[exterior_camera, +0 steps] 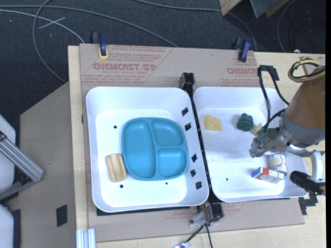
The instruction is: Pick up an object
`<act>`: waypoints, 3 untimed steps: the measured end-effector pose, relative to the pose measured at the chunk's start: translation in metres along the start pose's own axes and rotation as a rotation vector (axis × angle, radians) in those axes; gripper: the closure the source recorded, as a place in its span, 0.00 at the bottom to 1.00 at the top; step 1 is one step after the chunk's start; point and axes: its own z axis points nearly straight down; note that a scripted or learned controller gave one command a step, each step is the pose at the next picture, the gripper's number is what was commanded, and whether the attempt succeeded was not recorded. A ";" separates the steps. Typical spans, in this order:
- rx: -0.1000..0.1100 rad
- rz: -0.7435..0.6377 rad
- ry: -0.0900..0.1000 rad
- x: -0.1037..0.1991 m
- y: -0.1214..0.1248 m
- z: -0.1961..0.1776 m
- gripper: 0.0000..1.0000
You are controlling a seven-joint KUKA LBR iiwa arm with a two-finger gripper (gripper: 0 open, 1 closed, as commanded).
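My gripper hangs low over the right bin, near its right side. A dark green lump lies just up and left of it. Further left is a pale yellow block. Right below the gripper sits a small white and orange item, with a white, red and blue carton beside it. From this angle I see nothing held in the gripper.
The left bin holds a blue divided plate and a tan bread-like piece at its left. A black clip-studded divider separates the bins. Cables trail along the arm at the right.
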 end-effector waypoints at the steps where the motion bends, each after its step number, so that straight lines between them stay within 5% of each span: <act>1: -0.001 0.000 0.000 0.000 -0.005 -0.061 1.00; 2: -0.001 0.000 0.000 0.000 -0.004 -0.092 1.00; 3: 0.001 -0.002 0.001 0.040 0.021 -0.091 1.00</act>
